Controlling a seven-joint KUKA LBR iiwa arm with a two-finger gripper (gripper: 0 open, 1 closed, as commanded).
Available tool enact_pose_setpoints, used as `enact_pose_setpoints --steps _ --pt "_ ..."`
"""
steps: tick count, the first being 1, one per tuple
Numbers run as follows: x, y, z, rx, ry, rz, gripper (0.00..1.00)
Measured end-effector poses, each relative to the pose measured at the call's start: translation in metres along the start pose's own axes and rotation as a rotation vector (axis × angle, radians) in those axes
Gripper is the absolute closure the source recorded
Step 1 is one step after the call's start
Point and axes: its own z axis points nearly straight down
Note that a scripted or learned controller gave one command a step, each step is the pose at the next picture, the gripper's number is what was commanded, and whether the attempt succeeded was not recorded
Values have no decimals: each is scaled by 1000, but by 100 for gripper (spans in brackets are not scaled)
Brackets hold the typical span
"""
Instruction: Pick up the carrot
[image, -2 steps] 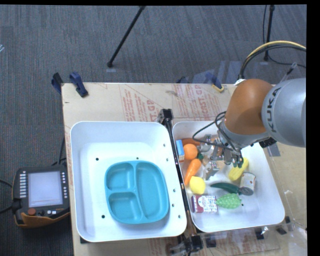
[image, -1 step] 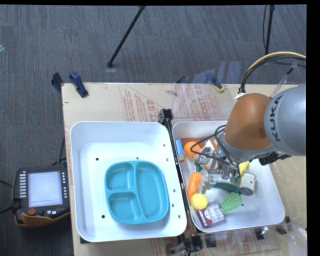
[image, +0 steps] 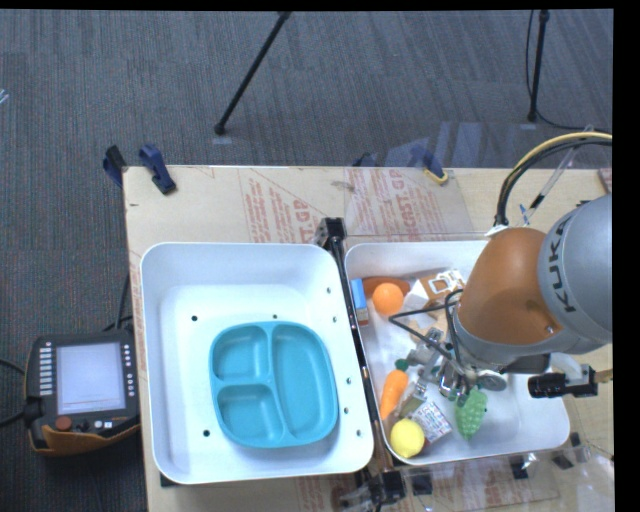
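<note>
The carrot (image: 393, 394), orange with a green top, lies upright along the left side of the right bin (image: 545, 432). My gripper (image: 438, 383) hangs low in that bin just right of the carrot, under the orange wrist band, with the arm hiding much of it. Nothing in the view tells whether it touches the carrot.
Around the carrot lie a yellow lemon (image: 406, 438), a green bumpy fruit (image: 470, 413), a printed packet (image: 432, 421), an orange ball (image: 387, 297) and a blue-edged box (image: 358, 300). The left bin (image: 170, 300) holds a blue divided plate (image: 272, 383). A pendant (image: 85, 385) sits at far left.
</note>
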Motion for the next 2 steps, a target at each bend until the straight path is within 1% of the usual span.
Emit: enact_pose_setpoints --steps 1,2 --pt "-12 6 -1 2 0 325 0" --pt "-56 24 -2 2 0 749 0"
